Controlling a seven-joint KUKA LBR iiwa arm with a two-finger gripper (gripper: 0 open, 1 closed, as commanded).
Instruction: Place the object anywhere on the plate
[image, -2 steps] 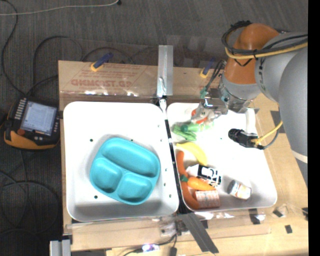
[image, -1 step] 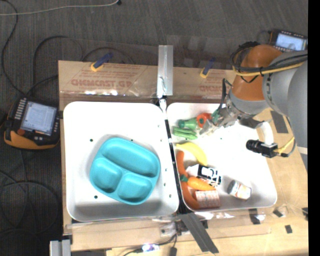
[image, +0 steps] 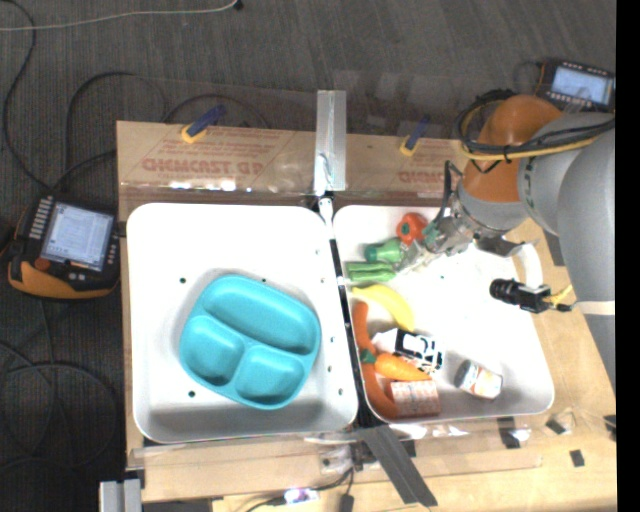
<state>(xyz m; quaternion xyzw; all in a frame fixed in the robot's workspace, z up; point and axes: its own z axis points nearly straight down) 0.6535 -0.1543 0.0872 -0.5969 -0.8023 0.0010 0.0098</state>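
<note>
Beside one blue plate (image: 250, 340), two carrots (image: 398, 367) and one banana (image: 385, 300)

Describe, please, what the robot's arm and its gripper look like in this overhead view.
The arm is a thick, rounded body in plain light grey, entering from the right, with a glossy orange band above the wrist. Black cables loop around that orange section. Below it a grey wrist narrows to a small metallic gripper, slim and silvery; its details are too small to make out. I can read no markings.
</note>
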